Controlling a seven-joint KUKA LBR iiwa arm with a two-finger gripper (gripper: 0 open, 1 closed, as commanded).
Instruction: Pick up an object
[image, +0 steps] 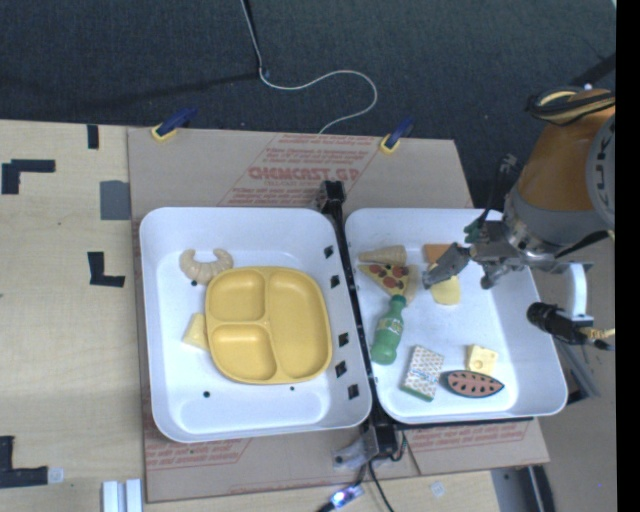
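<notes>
- Near edge of the right bin (540, 400): watermelon slice (472, 384), cheese cube (482, 358), patterned block (423, 371) and green bottle (389, 328) — none of them lifted.
- Mid-bin: my pincer (466, 268) hangs spread open and empty, one finger just above a pale yellow piece (446, 291); I judge the approach step in hand.
- Next — lower squarely around it, then close.

1. Two bins sit side by side on the surface (60, 330): the left bin (170, 400) and the right bin (535, 395).
2. In the left bin lies a divided plate (268, 324), with a croissant (204, 264) behind its left corner and a wedge (194, 331) touching its left edge.
3. In the right bin, a pizza slice (386, 268) lies at the back left, with a bottle (389, 329) in front of it.
4. A small box (423, 372), a watermelon slice (472, 384) and a cheese block (482, 358) lie toward the front.
5. The tool (470, 262) hangs over the right bin's back.
</notes>
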